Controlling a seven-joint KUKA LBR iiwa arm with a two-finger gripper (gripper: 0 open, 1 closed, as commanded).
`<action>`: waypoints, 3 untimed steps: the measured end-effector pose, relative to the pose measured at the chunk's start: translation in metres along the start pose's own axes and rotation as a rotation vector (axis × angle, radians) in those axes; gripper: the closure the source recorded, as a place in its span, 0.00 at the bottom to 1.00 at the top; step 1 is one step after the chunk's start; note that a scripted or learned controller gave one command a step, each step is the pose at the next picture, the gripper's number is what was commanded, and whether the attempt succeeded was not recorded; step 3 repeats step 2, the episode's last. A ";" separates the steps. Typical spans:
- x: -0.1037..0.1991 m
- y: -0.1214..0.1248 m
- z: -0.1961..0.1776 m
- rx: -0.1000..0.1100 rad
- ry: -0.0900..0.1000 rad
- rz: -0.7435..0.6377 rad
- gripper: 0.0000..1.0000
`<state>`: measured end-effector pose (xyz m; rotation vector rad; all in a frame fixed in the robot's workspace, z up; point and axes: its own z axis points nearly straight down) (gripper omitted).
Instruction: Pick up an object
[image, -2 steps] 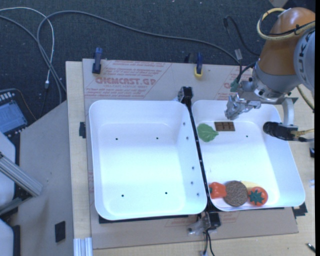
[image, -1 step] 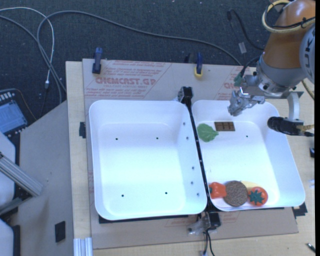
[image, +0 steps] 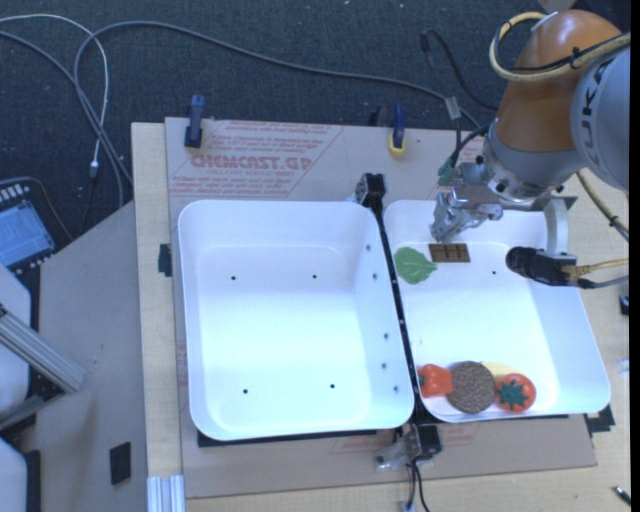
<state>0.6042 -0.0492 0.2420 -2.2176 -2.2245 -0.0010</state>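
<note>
Dark carpet with loose cables surrounds the wooden bench (image: 260, 150) bearing two white bins. Over the right bin (image: 560, 340), the gripper (image: 452, 228) hangs at the far end; whether anything sits between its tips cannot be told. Just below the fingertips lies a brown chocolate bar (image: 449, 253), with a green leaf (image: 413, 265) beside it to the left. Well nearer the camera cluster a tomato (image: 435, 380), a brown cookie (image: 471, 387) and a strawberry (image: 515, 391).

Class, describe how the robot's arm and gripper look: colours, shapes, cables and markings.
The arm is rounded and grey with a bulbous orange band, dark lettering and a yellow cable looping over it. The gripper is small, metallic grey.
</note>
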 end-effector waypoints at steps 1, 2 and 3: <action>0.056 -0.014 -0.006 -0.001 0.001 -0.002 1.00; 0.107 -0.033 0.011 0.001 0.000 -0.001 1.00; 0.107 -0.033 0.011 0.001 0.000 -0.001 1.00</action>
